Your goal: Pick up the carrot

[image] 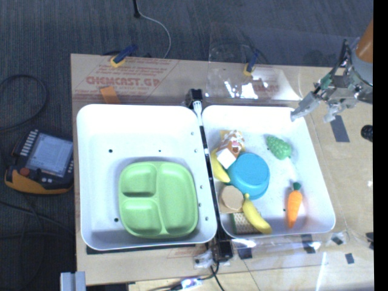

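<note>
So far nothing is done: your gripper hovers open and empty, well apart from the carrot lying in the right bin.

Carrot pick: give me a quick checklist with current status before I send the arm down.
1. Carrot in view, in right bin: ok.
2. Carrot top unobstructed, lying apart from blue bowl and banana: ok.
3. Gripper above carrot: not ok; it sits past the bin's far right corner.
4. Gripper free of any object: ok.
5. Fingers open wide enough: cannot tell.
6. Room beside bin wall for a finger: cannot tell; the carrot lies close to it.
</note>
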